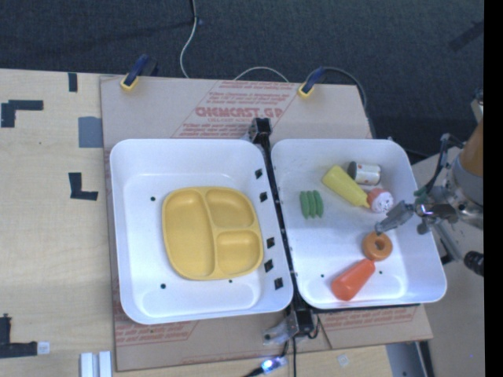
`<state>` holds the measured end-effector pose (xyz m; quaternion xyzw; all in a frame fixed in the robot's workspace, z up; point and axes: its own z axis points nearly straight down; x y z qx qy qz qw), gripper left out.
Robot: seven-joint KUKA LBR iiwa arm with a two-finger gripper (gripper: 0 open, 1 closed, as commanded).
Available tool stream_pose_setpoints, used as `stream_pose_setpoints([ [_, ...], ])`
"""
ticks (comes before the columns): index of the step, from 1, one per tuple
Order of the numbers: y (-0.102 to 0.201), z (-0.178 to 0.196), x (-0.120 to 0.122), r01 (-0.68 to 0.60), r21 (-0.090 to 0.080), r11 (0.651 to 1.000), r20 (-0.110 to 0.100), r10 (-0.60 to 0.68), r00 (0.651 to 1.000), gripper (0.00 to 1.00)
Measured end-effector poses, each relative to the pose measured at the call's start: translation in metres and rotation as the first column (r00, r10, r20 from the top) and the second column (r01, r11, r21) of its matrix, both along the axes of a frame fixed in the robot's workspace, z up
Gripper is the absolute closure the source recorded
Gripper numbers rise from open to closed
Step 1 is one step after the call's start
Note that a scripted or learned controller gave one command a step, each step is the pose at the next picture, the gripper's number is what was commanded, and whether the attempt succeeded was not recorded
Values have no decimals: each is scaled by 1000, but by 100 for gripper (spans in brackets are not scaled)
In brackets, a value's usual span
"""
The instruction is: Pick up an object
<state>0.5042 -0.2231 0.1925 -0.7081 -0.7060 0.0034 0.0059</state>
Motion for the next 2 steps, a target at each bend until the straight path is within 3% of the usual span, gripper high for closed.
stream_pose_setpoints([
  [1,0,5,3,-4,-3,1000,10,4,1000,0],
  [2,3,-60,-3,-4,0,1000,3,4,1000,0],
])
